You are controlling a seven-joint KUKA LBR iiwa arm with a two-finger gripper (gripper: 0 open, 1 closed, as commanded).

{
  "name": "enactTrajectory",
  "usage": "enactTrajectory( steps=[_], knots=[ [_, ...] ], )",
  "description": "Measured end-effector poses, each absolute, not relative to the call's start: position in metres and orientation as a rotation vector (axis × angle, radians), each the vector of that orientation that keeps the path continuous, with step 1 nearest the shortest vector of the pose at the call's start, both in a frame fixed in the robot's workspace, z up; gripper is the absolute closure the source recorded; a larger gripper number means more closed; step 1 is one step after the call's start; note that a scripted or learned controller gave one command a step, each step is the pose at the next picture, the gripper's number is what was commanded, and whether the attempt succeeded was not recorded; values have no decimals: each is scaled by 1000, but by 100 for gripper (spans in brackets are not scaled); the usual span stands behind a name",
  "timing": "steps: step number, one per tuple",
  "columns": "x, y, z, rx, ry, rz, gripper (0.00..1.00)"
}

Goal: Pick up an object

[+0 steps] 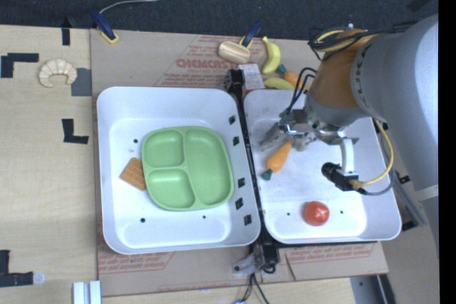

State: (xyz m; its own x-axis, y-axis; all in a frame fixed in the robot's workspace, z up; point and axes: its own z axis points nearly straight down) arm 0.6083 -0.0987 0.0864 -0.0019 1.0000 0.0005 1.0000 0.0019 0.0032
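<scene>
My gripper point(283, 134) is down in the right bin point(370, 224), fingers spread and holding nothing. The carrot point(278, 156) lies just below them (tilted). I'd straddle its middle squarely before closing. The tomato point(316, 213) sits farther off.

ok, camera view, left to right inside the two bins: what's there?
Cracker → green plate → carrot → tomato. The tool sits above the carrot's upper end, so I leave it out of the order.
</scene>
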Motion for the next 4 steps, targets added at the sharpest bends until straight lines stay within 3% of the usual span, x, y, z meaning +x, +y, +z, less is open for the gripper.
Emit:
enactTrajectory(
  steps=[1, 2, 3, 4],
  knots=[
    [608, -100, 96, 2216, 2221, 1, 100],
    [588, -20, 184, 2219, 2225, 0, 100],
    [588, -20, 184, 2220, 2224, -1, 0],
    [596, -79, 184, 2222, 2221, -3, 0]
  ],
)
